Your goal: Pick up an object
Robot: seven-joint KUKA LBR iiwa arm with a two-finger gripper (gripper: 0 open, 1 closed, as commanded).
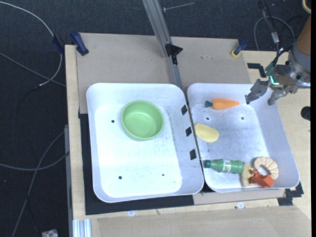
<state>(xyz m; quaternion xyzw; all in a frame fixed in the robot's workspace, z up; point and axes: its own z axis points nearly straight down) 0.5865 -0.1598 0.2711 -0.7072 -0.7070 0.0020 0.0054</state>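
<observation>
My gripper [263, 97] hangs over the right bin's [266, 132] far right corner, its two fingers spread open with nothing between them. An orange toy carrot [223, 103] lies just left of it near the bin's far wall. A yellow lemon-shaped piece [206, 132] rests by the bin's left wall. Along the near wall lie a green bottle [225, 166] on its side and a tan ring-shaped toy [266, 166] touching a red-orange piece [260, 179]. In the left bin [133, 177] sits a green bowl [142, 120].
A metal pole [158, 19] slants down from the top to the gap between the bins. Blue clamps [78, 43] and a yellow clamp [240, 47] grip the bench's far edge. Cables trail over the dark floor at left and top right.
</observation>
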